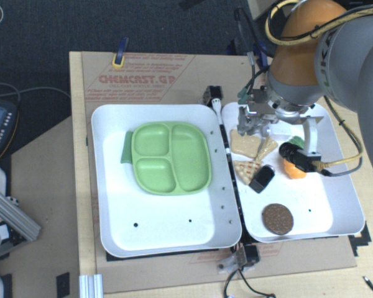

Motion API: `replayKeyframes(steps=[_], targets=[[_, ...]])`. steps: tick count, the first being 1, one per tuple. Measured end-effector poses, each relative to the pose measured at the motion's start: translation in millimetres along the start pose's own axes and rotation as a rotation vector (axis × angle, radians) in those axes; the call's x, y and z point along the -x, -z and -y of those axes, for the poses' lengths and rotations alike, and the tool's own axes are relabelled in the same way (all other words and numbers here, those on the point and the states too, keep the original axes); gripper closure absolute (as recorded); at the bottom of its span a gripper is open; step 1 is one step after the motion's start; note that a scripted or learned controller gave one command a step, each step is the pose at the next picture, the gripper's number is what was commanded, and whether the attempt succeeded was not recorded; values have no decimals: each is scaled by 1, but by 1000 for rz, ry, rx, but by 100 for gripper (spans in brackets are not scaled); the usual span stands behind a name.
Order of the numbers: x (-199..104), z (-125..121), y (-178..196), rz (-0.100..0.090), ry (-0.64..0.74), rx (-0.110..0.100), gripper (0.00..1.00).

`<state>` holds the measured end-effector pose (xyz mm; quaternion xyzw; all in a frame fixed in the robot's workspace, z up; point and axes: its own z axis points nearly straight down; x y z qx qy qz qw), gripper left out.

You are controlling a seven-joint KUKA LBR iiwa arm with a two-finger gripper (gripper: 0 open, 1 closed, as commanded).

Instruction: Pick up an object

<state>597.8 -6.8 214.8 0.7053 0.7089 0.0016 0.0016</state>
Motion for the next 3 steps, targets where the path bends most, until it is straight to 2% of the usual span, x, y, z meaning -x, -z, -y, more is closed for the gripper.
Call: replayKeyframes(steps=[1,2,3], targets=[[-30,-41,9,0,-1,2,100],[-52,-46,15,0,-3,0,100],[-56,-53,20,1,-4,0,100]])
